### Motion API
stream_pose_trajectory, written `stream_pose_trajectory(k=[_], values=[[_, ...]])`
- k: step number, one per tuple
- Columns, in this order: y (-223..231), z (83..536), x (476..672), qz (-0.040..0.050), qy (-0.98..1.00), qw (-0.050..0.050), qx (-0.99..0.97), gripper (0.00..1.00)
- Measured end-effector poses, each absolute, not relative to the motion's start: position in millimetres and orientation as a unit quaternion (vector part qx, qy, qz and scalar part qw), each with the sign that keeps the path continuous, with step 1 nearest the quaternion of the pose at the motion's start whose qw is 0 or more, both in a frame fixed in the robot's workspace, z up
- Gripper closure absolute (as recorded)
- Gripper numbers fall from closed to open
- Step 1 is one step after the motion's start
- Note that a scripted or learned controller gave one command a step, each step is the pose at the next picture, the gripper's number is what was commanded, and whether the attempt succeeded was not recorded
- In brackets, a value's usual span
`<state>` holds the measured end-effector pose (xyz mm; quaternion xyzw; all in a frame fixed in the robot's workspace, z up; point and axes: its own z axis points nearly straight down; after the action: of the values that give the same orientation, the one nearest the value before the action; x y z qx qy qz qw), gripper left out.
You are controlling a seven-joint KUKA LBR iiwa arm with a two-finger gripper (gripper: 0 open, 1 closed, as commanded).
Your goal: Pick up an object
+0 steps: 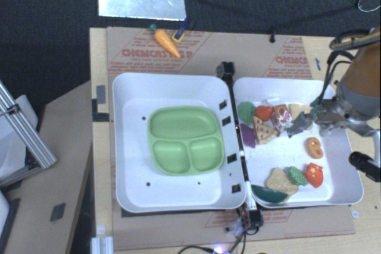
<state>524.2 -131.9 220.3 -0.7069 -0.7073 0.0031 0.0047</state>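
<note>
Arm: grey with orange band [364,77], enters from 3 o'clock, wrist over the right bin's 2 o'clock corner.
Claw [296,125]: dark fingers point toward 9 o'clock, tips low over the toy cluster in the upper half of the right bin; cannot tell whether it is spread or closed, nothing seen clamped in it.
Right bin [345,187]: white, shallow, holds the toy food.
Cluster at claw tip: green leafy piece [246,111], red-orange piece [264,112], pizza-like wedge [263,128], purple piece [248,135], red-and-white item [281,115] just beside the claw tip.
Pretzel [314,147]: orange, lies apart at 4 o'clock from the claw.
Lower row: bread slice [280,181], small green piece [296,175] touching it, strawberry [314,174] at its 3 o'clock side, dark green item [268,193] against the 6 o'clock wall.
Left bin [128,128]: white, holds a green divided plate [184,140], three compartments, centred.
Bench [101,68]: toy carrot [166,42] lies outside the bins, at 12 o'clock from the left bin.
</note>
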Motion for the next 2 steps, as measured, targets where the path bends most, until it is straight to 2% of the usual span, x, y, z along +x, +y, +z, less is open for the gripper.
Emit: stream_pose_trajectory(k=[1,2], values=[[-131.6,226.4,526.8,-0.0005,-0.708,-0.001,-0.706,0.00],[-126.4,182.4,522.4,0.0003,-0.708,0.001,-0.707,0.00]])
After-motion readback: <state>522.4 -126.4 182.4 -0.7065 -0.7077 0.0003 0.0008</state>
